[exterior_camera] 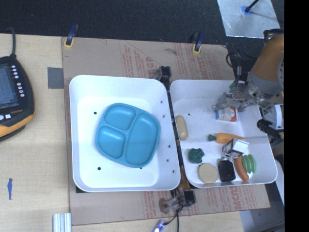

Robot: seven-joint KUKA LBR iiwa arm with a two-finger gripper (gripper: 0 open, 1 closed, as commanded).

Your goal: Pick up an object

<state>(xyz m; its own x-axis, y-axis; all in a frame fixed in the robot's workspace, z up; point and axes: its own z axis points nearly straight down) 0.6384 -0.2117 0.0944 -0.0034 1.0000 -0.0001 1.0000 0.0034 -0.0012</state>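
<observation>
My gripper (233,105) hangs over the back of the right bin (203,93), its fingers spread open. Directly under and just in front of it lies a small white carton with red and blue print (227,114); nothing is clamped between the fingers. Further forward in the same bin lie a tan bread roll (181,127), an orange carrot (223,138), a dark green piece (195,154), a round tan cookie (208,173), a black block (225,170) and a carrot with green leaves (245,166).
The left bin (84,93) holds a blue divided plate (128,135). A teach pendant (12,95) lies on the bench at far left. Clamps (196,41) pin the cardboard at the back. The arm's orange band (270,57) rises at right.
</observation>
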